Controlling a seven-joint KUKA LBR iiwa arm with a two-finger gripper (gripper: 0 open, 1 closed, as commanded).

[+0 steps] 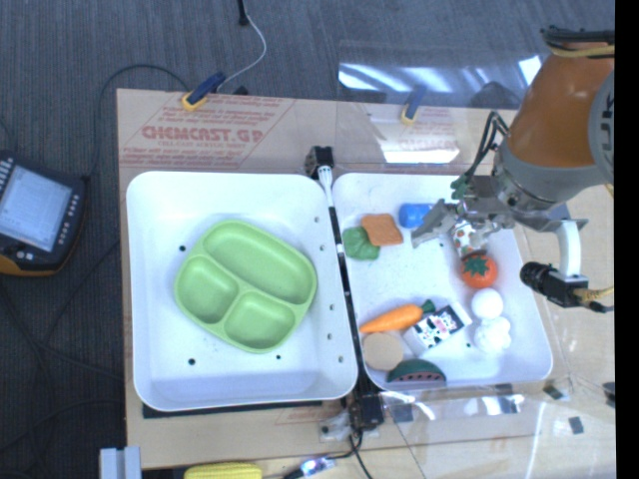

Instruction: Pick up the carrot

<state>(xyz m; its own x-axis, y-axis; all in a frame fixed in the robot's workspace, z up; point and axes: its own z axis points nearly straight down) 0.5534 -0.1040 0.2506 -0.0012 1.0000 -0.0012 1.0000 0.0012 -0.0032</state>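
Observation:
The carrot [392, 318], orange with a green tip at its right end, lies in the lower left part of the right bin [529, 362]. My gripper [460, 234] hangs over the upper middle of that bin, well above and to the right of the carrot. A red tomato [478, 269] sits just below the gripper. The wrist blocks the view of the fingertips.
Around the carrot lie a tan round piece [381, 350], a black-and-white carton [437, 328], a watermelon slice [414, 372], two white balls [488, 304], a green leaf [360, 242], an orange-brown slab [380, 230] and a blue item [414, 214]. The left bin [160, 208] holds a green divided plate [246, 284].

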